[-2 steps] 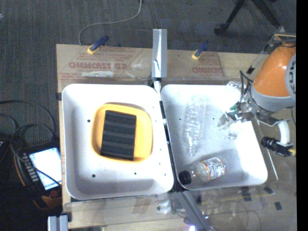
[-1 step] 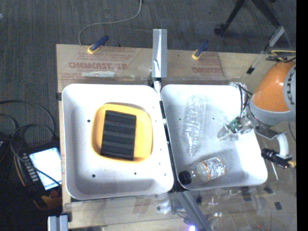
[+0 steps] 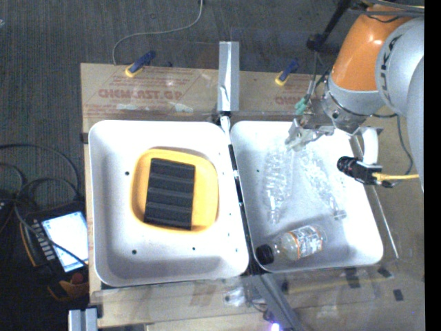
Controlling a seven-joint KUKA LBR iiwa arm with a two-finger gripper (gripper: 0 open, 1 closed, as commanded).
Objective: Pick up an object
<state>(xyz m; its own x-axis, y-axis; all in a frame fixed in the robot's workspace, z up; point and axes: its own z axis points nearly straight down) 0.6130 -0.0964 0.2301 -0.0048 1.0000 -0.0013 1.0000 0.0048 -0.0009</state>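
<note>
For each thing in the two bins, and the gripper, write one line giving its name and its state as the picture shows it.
yellow tray with black ridged block: lying flat in the left bin.
clear plastic bottle: on its side in the right bin, black cap on.
clear plastic packaging: spread loose in the right bin.
gripper: above the right bin's far edge.

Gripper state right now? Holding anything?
Gripper: over the far end of the right bin, above the clear plastic packaging. Open or shut cannot be told; no object visibly held.

Slanted overhead view of both bins [image 3: 100,185]
</note>
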